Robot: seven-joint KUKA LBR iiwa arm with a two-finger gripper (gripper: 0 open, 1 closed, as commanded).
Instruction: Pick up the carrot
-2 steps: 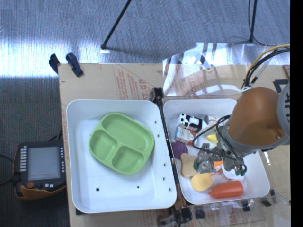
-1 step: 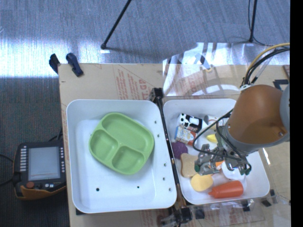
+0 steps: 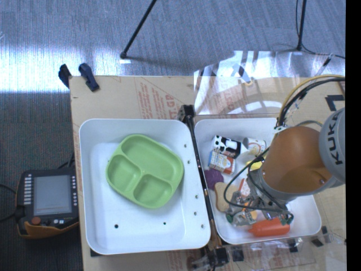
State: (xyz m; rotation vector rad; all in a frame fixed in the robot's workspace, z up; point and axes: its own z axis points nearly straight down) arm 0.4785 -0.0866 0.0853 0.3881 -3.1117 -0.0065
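While the arm (image 3: 296, 160) reaches in from the right edge of the frame, its orange band covers much of the right-hand bin (image 3: 313, 222) and its wrist points down toward that bin's lower middle. Below the band sits the jaws (image 3: 255, 208), a dark tangle of metal and cable low over the bin floor — whether they stand open or closed cannot be told from this angle, and nothing can be seen gripped between them.

Just beneath and slightly right of them lies the carrot (image 3: 269, 227), an orange shape on its side near the bin's lower wall, its long axis running roughly left to right. It appears close to the jaws, though contact cannot be judged.

Further up in the same bin there is a black-and-white cow-patterned carton (image 3: 227, 145), with a small orange-and-white box (image 3: 221, 161) just below it and a purple object (image 3: 212, 178) beside the left wall. A tan item (image 3: 220, 197) lies at the lower left of this bin.

Left of centre, the other bin (image 3: 96, 230) holds a green divided plate (image 3: 145, 170), sitting slightly tilted in the frame. Both bins rest on a cardboard-covered desk (image 3: 130, 97), and a teach pendant (image 3: 49, 201) sits at the far lower left.
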